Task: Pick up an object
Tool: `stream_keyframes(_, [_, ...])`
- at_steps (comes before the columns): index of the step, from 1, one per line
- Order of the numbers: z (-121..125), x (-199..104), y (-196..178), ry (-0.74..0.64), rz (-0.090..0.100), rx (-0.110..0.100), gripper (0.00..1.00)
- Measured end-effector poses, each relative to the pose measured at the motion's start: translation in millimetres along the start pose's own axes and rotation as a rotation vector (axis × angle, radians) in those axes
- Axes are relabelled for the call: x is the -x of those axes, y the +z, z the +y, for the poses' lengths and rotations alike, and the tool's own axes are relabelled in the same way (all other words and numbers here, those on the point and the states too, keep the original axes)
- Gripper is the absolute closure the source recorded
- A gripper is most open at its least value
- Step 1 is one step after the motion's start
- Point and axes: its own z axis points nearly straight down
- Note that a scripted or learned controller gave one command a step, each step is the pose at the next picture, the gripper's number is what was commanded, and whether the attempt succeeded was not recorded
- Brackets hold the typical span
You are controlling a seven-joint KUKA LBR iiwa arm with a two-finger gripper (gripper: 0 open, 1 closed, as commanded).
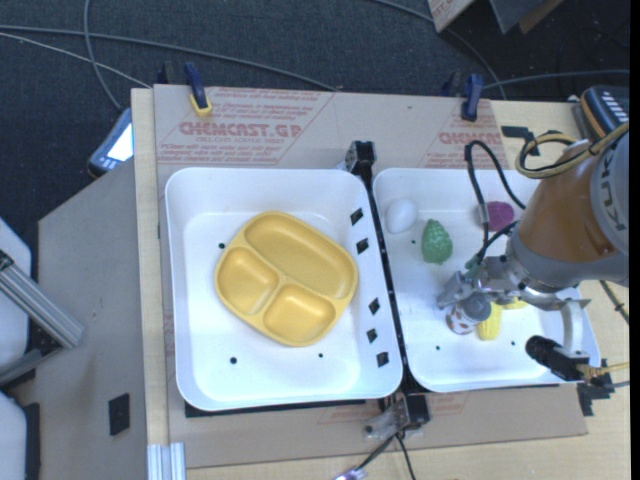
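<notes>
- Gripper (468, 303) sits low in the right bin (440, 368), reaching in from the right, its metal tip over a small cluster of things near the middle of that bin.
- Whether the claw is apart or together I cannot tell; the wrist and grey body hide the gap from this slant.
- Nearest candidates: a yellow piece (489, 323) touching or just under the tip on its right-hand side, and a small reddish-white object (461, 321) just below the tip. Neither can be seen between the claw's two sides, so I would not call either held.
- The yellow piece seems to lie with its long axis running up and down the view, though it is partly covered and this is a guess.
- Other things in the same bin: a green object (436, 241) up and to the left of the tip, a white egg-shaped object (400, 214) further up-left near the divider, and a pink object (498, 213) near the far wall, beside the cable.
- Room: the cluster lies well apart from the bin's walls; bare floor lies toward the near wall and the divider, so a straight lift looks unobstructed.
- Left bin (190, 298) holds a yellow divided tray (287, 277), well apart from the arm.
</notes>
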Motion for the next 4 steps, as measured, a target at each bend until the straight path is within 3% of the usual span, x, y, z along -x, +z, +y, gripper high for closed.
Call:
stream_keyframes(1, [4, 0, -15, -0.001, -0.002, 0.015, 1.0])
stream_keyframes(2, [-4, 1, -66, -0.004, 0.007, -0.008, 1.0])
stream_keyframes(4, [2, 11, -155, -0.004, 0.006, -0.005, 1.0])
